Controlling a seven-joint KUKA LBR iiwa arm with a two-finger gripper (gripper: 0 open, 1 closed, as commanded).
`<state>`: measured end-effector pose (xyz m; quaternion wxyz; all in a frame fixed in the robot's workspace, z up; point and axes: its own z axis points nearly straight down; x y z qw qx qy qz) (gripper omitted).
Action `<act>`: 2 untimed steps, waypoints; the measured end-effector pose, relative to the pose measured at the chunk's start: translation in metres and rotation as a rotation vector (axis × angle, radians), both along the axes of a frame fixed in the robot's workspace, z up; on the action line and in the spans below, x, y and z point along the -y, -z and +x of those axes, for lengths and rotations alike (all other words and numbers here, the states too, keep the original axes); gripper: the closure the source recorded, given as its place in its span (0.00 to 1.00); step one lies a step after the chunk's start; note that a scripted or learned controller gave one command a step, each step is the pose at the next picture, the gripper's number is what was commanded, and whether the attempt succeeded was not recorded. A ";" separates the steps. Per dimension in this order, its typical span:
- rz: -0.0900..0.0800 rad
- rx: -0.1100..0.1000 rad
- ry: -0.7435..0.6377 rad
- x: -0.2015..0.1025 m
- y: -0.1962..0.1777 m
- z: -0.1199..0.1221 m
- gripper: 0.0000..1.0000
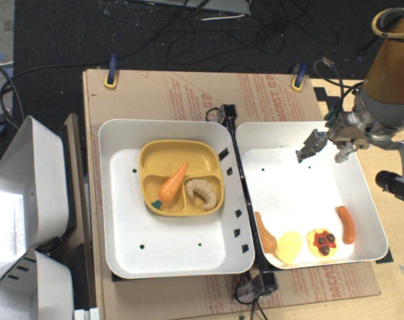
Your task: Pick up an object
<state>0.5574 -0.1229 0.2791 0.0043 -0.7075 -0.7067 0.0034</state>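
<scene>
Overhead slanted view of a wooden surface (269,91) carrying two shallow white bins side by side. The left bin (122,245) holds a yellow divided plate (152,155); in its compartments lie a toy carrot (173,183), laid diagonally with its green end toward the plate's lower left, and a pale toy shrimp (202,193) just beside it to the right. The right bin (289,192) holds four toy foods gathered along its near edge: an orange drumstick-shaped piece (264,233) at the left wall, a yellow round piece (289,246) touching it, a small pastry with red and dark topping (322,242) just beside that, and a sausage (347,224) standing somewhat apart toward the right wall. The grey arm (382,92) enters from the right, and its gripper (327,148) hangs over the far part of the right bin, well apart from all four foods; its fingers are spread and nothing lies between them. The bin floor under the gripper is bare white. Two yellow clamps (111,79) grip the far edge of the surface, black clips (229,112) join the bins along their shared wall, and cables (189,29) trail across the dark floor beyond.
</scene>
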 end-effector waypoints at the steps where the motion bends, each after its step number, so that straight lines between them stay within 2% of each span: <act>1: -0.001 0.010 -0.002 0.000 -0.006 0.002 0.00; 2: -0.001 0.005 0.000 -0.002 0.055 0.010 0.00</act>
